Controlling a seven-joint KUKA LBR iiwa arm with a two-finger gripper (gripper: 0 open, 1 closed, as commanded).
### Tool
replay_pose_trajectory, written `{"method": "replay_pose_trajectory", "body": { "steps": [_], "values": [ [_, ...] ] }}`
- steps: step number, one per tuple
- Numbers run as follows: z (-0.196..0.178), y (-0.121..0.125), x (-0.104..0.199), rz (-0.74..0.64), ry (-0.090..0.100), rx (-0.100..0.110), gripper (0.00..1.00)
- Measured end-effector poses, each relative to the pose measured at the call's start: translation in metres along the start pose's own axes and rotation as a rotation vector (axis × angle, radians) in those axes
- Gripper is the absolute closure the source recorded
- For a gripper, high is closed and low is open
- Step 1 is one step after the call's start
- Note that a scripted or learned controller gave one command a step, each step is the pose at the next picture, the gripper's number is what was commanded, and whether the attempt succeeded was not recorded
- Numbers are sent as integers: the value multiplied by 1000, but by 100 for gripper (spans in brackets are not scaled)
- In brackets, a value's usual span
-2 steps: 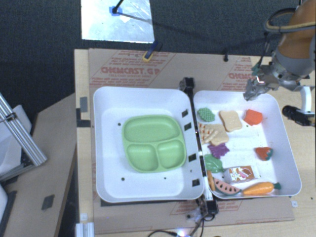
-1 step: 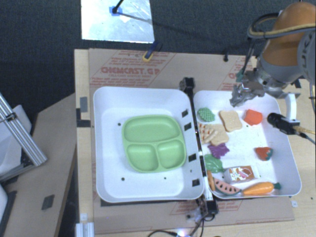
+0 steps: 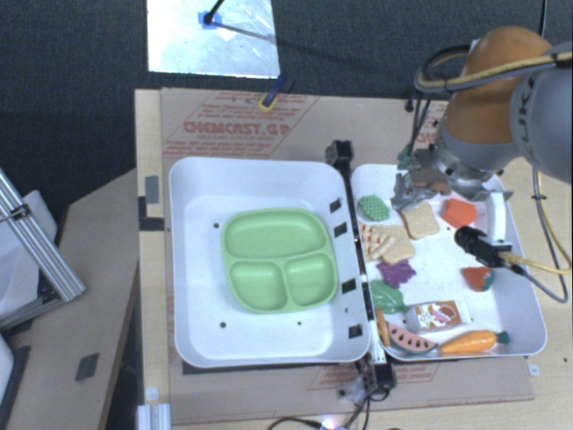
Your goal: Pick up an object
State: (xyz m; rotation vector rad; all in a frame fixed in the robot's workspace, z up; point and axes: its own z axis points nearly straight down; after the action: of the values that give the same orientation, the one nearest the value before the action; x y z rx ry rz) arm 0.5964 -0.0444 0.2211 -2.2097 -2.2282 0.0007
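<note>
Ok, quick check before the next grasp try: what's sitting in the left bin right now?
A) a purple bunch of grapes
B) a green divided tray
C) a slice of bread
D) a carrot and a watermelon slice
B: the green divided tray lies in the left bin, while the carrot, watermelon slice, bread slice and grapes all lie in the right bin.

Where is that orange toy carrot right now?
The orange plastic carrot lies in the right-hand white bin, along its near edge, just below the small red-and-white packet and right of the watermelon slice.
</note>
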Motion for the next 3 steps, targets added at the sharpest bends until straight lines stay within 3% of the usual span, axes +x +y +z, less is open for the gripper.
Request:
{"method": "replay_pose_trajectory", "body": {
  "steps": [1,2,3],
  "values": [
    [-3,-40,49,-1,0,-1,100],
    [-11,-26,39,7,-2,-5,100],
    [6,-34,44,8,-2,-2,100]
  ]
}}
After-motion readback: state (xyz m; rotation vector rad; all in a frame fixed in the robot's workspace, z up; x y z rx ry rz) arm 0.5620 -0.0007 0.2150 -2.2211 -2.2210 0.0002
